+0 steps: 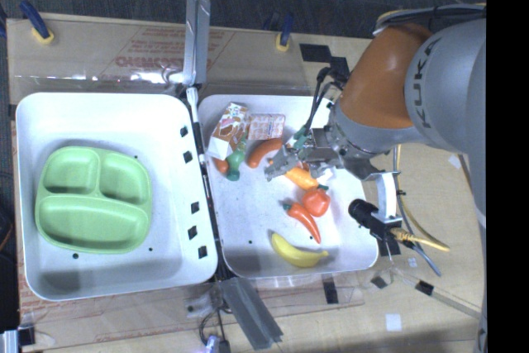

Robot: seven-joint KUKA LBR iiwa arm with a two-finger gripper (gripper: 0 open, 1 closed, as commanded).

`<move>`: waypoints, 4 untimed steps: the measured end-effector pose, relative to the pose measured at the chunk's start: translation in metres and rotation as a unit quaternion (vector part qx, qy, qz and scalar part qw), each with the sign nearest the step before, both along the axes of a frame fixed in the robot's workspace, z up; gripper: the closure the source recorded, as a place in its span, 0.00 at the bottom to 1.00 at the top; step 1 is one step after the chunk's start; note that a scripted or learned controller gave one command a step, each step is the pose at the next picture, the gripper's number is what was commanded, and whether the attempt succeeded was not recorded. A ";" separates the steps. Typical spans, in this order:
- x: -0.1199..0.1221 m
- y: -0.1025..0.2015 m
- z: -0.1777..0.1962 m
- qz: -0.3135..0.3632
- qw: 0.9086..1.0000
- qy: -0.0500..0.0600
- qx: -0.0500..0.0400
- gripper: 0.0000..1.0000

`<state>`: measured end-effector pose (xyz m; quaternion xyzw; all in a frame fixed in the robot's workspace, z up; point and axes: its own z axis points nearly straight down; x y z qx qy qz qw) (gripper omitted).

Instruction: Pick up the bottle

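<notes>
Camera view showed what looked like a small green bottle [235, 164] lying toward ten o'clock in the right bin [248, 215], free of the claw [293, 159]. A printed carton [231, 126] lay just at its twelve o'clock and a sausage [264, 151] at its two o'clock. The claw hung near its three o'clock, above a carrot [300, 177]; whether it was open or closed could not be told. A banana [297, 251] lay at the bin's six o'clock. The left bin [33, 107] held a green tray [92, 198].
</notes>
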<state>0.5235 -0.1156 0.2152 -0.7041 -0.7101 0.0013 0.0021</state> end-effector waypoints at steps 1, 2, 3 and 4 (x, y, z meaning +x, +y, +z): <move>0.043 0.096 -0.021 0.225 0.974 -0.002 0.000 0.00; -0.017 0.056 0.087 0.234 0.972 -0.003 -0.001 0.00; -0.048 0.068 -0.004 0.051 0.999 0.000 0.000 0.00; 0.063 0.123 -0.025 -0.032 0.999 0.000 -0.001 0.00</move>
